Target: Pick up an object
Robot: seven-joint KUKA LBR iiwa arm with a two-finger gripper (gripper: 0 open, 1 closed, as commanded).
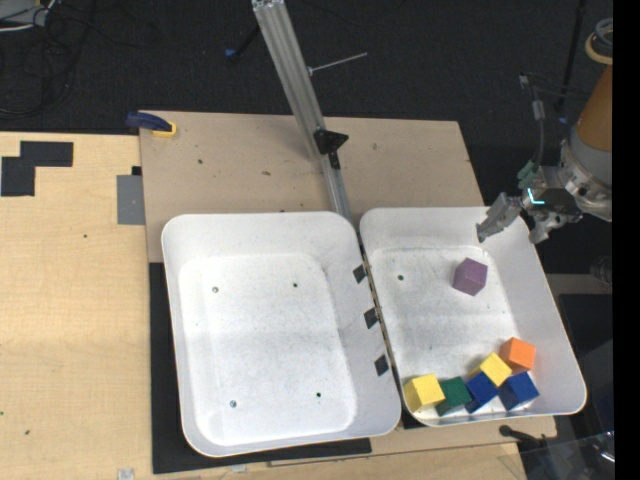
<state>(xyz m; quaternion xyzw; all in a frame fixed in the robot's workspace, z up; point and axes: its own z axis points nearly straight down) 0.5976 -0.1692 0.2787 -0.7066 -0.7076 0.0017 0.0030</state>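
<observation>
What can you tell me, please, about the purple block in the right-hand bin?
The purple block is a small cube with a matte, evenly coloured surface, lighter on top and darker on its near faces. It sits alone on the floor of the right bin, in the upper middle part, turned slightly askew to the bin's edges. Nothing touches it: the coloured blocks cluster at the near corner, and the hand hangs above the bin's far right rim.

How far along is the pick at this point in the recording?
Done: nothing lifted yet. The purple block lies apart in the right bin, the other blocks clustered at its near corner. In hand: the gripper hovers open over the bin's far right edge, holding nothing. Left: descend, grasp, lift.
</observation>
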